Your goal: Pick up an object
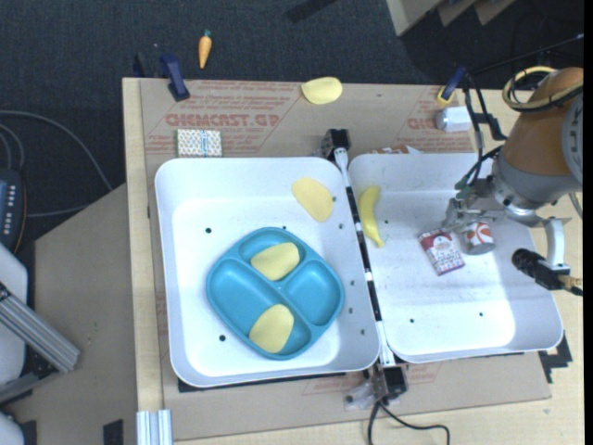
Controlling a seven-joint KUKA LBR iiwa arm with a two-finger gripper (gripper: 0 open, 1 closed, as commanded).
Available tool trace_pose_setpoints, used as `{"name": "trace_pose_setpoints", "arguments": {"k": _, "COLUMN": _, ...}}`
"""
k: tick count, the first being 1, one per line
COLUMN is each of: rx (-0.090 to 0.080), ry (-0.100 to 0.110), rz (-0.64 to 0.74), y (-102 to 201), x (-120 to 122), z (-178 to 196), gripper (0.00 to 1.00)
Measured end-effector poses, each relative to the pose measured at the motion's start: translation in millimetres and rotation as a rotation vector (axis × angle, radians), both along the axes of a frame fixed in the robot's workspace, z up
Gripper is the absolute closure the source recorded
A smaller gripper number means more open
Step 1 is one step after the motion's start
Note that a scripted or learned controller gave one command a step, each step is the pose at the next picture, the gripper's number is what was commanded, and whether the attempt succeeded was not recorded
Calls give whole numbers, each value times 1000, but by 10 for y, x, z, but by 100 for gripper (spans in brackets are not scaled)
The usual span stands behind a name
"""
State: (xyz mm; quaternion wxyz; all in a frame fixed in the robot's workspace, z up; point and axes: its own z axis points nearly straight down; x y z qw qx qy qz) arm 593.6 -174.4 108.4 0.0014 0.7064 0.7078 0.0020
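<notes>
Gripper (pixel 466 217) hovers in the right bin (pixel 445 336), and we cannot tell its jaw state; we see the red packet (pixel 442 251) just beside it on the left-bin side, long axis slanted.

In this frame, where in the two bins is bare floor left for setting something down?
Right bin: its near half, below the red packet, is bare. Left bin: strips around the blue tray. Crowded by the gripper, packet and can.
</notes>
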Motion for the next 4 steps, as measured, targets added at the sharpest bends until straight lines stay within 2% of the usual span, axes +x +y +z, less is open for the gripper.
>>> {"name": "trace_pose_setpoints", "arguments": {"k": 1, "rx": 0, "ry": 6, "rz": -3, "y": 127, "x": -476, "z": 117, "gripper": 100}}
{"name": "trace_pose_setpoints", "arguments": {"k": 2, "rx": 0, "ry": 4, "rz": 0, "y": 1071, "x": -467, "z": 765, "gripper": 100}}
{"name": "trace_pose_setpoints", "arguments": {"k": 3, "rx": -1, "ry": 7, "rz": -3, "y": 347, "x": -506, "z": 123, "gripper": 100}}
{"name": "trace_pose_setpoints", "arguments": {"k": 4, "rx": -1, "ry": 4, "rz": -3, "y": 354, "x": -496, "z": 226, "gripper": 100}}
